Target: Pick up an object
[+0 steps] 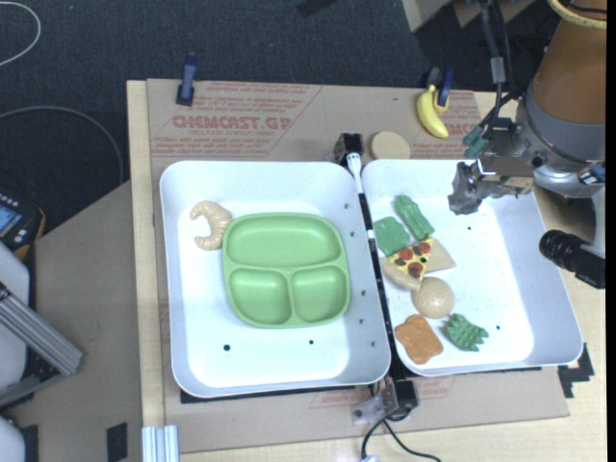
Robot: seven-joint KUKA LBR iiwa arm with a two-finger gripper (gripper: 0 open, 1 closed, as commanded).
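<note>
End effector poised over the right bin; nothing gripped.

The right bin (539, 287) holds small toy foods clustered along its left wall: two green pieces (402, 225), a pizza slice (416, 259), a round bun (434, 296), an orange piece (420, 339) and a green leaf (465, 333). All are judged light, rigid or slightly soft plastic, smooth and prone to slip. The bun looks the best candidate, taken across its width; the flat pieces offer little edge. The end effector (468, 198) hangs near the bin's far edge, apart from the cluster, pointing down; whether its fingers are open cannot be determined. The arm (568, 94) enters from the bench's far right corner.
</note>
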